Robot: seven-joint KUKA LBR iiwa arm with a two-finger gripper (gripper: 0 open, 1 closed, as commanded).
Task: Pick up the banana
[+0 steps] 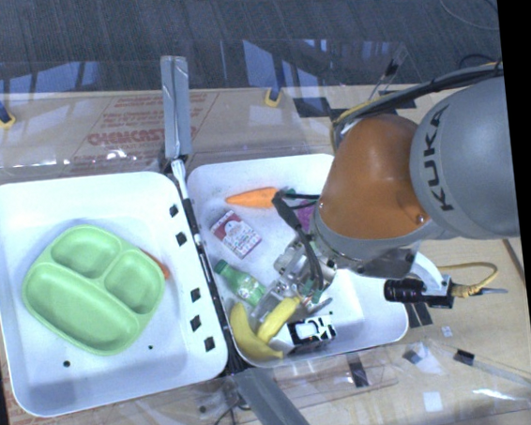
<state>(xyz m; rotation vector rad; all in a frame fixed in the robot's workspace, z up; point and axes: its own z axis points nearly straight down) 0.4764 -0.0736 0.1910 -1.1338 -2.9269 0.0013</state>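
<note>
gripper: low in right bin, just above the banana, finger state cannot tell | banana: near-left corner of right bin, curved, beside a black-and-white item | carrot: far side | red-white packet: centre-left | green bottle: beside banana | green divided plate: left bin

Bench bearing two white bins
</note>
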